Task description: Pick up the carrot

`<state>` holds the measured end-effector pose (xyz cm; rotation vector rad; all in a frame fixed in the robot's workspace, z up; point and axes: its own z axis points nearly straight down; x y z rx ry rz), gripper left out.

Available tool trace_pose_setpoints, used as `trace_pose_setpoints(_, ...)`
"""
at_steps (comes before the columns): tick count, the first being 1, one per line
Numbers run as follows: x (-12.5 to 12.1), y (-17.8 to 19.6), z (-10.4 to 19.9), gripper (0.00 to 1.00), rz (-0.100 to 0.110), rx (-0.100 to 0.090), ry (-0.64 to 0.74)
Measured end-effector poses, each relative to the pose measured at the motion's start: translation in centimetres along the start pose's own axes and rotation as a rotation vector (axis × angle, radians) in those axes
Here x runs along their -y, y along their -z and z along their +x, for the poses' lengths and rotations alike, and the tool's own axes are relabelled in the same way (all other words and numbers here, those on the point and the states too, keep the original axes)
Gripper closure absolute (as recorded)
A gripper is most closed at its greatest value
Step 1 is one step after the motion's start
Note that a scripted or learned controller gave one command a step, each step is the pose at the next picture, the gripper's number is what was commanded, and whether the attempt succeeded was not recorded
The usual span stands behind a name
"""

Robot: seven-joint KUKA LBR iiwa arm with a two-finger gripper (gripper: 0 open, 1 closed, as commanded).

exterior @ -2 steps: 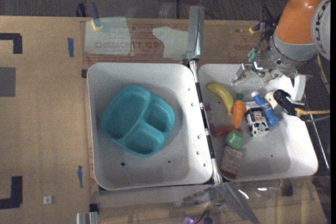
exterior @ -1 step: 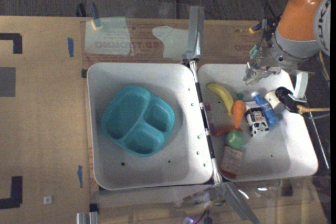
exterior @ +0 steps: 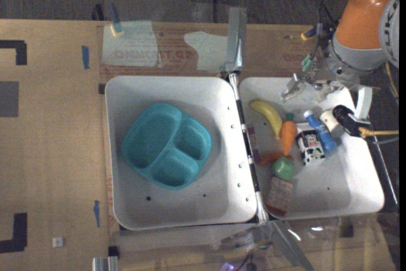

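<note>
Reference landmark: the carrot (exterior: 288, 136). All positions below are stated relative to it, nearest first.

1. Target. The carrot lies in the right bin (exterior: 355, 197), close to that bin's left wall, its long axis running roughly up and down the view. It rests free; nothing grips it.

2. Immediate neighbours. The banana (exterior: 269, 116) lies just to the upper left of the carrot, its lower end almost touching it. A green round item (exterior: 283, 167) sits directly below the carrot, with a brown packet (exterior: 280, 193) below that. A small black-and-white box (exterior: 310, 146) and a blue bottle (exterior: 320, 132) lie just to the carrot's right.

3. Gripper. The gripper (exterior: 309, 84) hangs above and to the right of the carrot, over the upper part of the same bin, apart from the target. Its metal fingers appear spread, with nothing between them.

4. Farther items. The teal divided tray (exterior: 166, 145) sits in the left bin (exterior: 127, 203), well to the left of the carrot, and plays no part in this step.

5. Procedure for the approach, as a judgement:
- Centre the gripper over the carrot's midsection before descending.
- Rotate the fingers to close across the narrow width, not along the length.
- Descend vertically; the gaps toward the banana and the box look tight, so a slanted entry could nudge either.
- Close only once the fingers straddle the carrot near the bin floor.
</note>
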<state>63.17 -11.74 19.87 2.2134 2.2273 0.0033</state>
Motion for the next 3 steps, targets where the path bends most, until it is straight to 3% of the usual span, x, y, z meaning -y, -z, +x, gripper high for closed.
trace_pose_setpoints(1,1.8,-11.1,0.2,0.0,-0.006,0.001,-0.004)
trace_pose_setpoints(2,1.7,-9.9,-0.1,1.0,-0.011,0.004,-0.009)
trace_pose_setpoints(3,2.2,-1.4,8.3,1.0,0.002,0.0,-0.152)
